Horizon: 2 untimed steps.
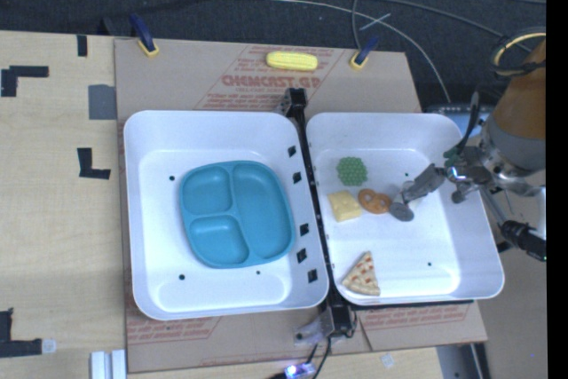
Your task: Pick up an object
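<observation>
Single fixed view, mounted above the bench, looking down at a slant. Covers both white bins in full, plus the cardboard sheet beneath them and a dark floor strip at top. Set at moderate range. Arm entering from the right edge.

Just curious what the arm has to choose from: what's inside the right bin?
The right bin holds a green ball, a yellow cube, a pretzel and a pizza slice. The gripper hides a patch of floor beside the pretzel.
</observation>
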{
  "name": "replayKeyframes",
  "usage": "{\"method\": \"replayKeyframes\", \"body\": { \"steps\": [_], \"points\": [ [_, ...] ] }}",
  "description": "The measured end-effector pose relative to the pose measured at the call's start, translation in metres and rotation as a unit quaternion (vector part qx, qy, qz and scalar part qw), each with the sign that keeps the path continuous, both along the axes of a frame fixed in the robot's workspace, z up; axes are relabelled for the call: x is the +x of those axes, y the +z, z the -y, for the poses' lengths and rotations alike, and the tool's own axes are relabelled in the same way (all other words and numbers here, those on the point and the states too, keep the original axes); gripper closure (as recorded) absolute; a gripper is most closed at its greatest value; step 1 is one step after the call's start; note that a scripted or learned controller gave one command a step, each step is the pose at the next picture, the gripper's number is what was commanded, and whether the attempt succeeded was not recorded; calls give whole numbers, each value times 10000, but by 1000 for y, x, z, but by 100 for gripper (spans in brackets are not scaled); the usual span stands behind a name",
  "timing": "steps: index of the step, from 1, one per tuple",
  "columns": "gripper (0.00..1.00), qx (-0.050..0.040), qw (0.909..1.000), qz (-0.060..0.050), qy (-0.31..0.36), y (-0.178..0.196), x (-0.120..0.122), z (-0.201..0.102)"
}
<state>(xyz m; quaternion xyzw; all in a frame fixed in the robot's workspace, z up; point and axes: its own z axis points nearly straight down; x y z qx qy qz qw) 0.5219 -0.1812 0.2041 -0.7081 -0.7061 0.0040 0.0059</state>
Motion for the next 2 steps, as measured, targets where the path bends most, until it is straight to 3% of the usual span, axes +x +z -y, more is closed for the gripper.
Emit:
{"method": "replayKeyframes", "body": {
  "steps": [1, 2],
  "points": [
    [0, -14, 10000, 62, 20, 7, 3, 0],
    [0, -12, 10000, 42, 18, -37, -1, -1]
  ]
}}
